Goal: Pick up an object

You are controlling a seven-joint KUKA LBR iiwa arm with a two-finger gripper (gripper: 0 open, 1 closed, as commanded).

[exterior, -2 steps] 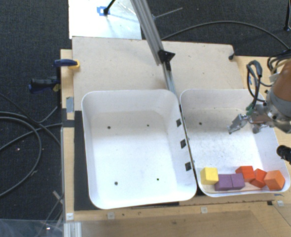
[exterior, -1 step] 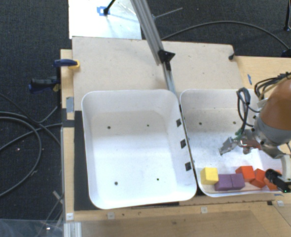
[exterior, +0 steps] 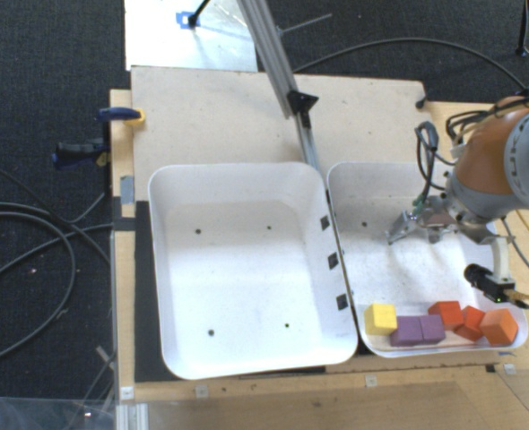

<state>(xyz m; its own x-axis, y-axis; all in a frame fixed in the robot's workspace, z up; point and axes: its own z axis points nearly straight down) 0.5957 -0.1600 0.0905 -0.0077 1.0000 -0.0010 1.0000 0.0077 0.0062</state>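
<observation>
**Arm over right bin, blocks untouched at near edge**

While the arm (exterior: 507, 164) reaches in from the right, its gripper (exterior: 406, 228) hangs over the middle of the right bin (exterior: 363, 186), above bare white floor. Fingers look spread a little, pointing left and down toward the bin floor, nothing between them. Hard to see the tips clearly, they're small and grey against the white.

Blocks sit in a row along the near edge of the right bin, well apart from the gripper:
- yellow block (exterior: 381, 318), leftmost, close to the wall shared with the other bin
- purple block (exterior: 418, 330), just right of the yellow one, looks like two purple pieces side by side, touching
- orange-red blocks (exterior: 456, 318), next over, two or so bunched together, exact count not clear
- orange block (exterior: 499, 326), farthest right, in the near right corner, touching the orange-red ones

Left bin (exterior: 170, 240) sits beside the right one, walls touching, small black tabs along the shared wall.

Both bins rest on a tan board (exterior: 220, 115). A blue clamp (exterior: 112, 115) with a yellow tip grips the board's left edge. A grey pole (exterior: 269, 38) slants down from the top and ends at the far end of the shared wall. Black cables (exterior: 31, 240) loop on the dark floor at left.
</observation>
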